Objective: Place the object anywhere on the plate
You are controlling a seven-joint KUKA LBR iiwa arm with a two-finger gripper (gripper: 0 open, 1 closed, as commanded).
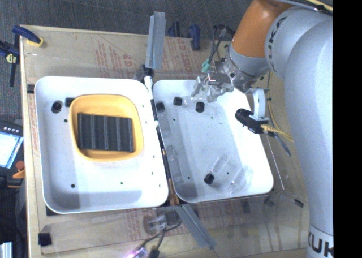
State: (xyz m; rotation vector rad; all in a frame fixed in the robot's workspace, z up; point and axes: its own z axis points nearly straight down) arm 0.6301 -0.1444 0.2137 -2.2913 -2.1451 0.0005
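Gripper (205,90): you see it at the right bin's (255,186) far edge, fingers' state unclear.
Object: clear bottle with black cap (222,171) lying in right bin, near corner.
Plate: yellow plate (106,128), left bin (54,189).

Even overhead light, sharp at the centre, soft toward the edges.

The two white bins (102,194) read bright, near washed out, with a grey shadow along the left bin's near wall. The grey arm (308,98) shows soft sheen on its casing. The dark floor stays dim, and a small purple glare sits at the bottom edge.
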